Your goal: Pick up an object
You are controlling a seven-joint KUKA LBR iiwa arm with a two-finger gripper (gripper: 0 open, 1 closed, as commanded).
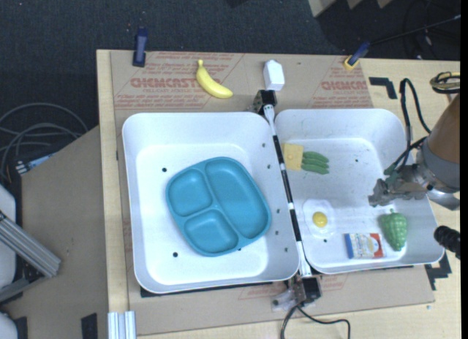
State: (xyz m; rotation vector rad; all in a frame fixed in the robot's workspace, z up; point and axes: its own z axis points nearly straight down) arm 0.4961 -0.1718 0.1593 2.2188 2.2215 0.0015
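The right bin (344,122) holds a yellow and green corn toy (305,160) near its left wall, a fried egg toy (319,219), a small red and white box (363,245) and a green bumpy toy (395,229) at the front right. My gripper (387,191) hangs low at the bin's right side, just above the green bumpy toy and apart from it. Nothing shows between its fingers.
The left bin (146,140) holds a blue divided plate (216,204). A toy banana (212,82) lies on the bench behind the bins, near a white block (273,74). Black cables (409,111) run along the right bin's far right corner.
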